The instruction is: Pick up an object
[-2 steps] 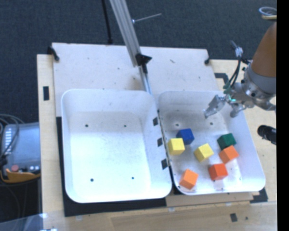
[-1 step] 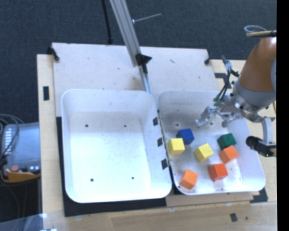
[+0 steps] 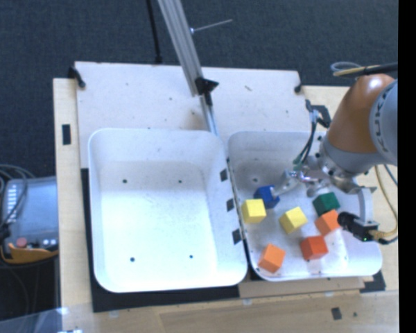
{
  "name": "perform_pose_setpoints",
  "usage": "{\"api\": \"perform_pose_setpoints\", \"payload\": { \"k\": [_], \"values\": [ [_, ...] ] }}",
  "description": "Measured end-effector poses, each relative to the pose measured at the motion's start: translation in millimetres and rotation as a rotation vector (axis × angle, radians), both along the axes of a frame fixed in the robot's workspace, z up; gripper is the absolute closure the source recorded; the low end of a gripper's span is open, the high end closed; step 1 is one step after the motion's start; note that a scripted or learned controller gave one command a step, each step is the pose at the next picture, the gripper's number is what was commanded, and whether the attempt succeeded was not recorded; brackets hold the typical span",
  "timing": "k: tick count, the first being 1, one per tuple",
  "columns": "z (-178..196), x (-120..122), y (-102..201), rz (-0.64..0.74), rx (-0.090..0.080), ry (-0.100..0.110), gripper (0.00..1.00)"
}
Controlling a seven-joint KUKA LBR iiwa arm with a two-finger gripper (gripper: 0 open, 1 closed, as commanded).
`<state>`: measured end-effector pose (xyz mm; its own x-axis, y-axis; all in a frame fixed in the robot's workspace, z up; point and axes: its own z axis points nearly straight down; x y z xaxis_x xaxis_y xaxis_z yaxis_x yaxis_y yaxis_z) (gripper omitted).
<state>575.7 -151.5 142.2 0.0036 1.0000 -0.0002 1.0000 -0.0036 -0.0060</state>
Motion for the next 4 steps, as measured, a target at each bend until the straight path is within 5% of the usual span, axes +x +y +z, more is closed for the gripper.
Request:
{"api": "perform_pose_setpoints", "payload": {
  "k": [1,2,3,4],
  "values": [
    [-16,8,-2,0.006,-0.006,-0.031,0.0],
    [-7,8,-3,-0.002,-0.004,-0.033,1.0],
    [37,9,-3,0.006,-0.002,-0.011,1.0],
    [87,10,-4,0.007,-0.002,-0.013,1.0]
  ]
}}
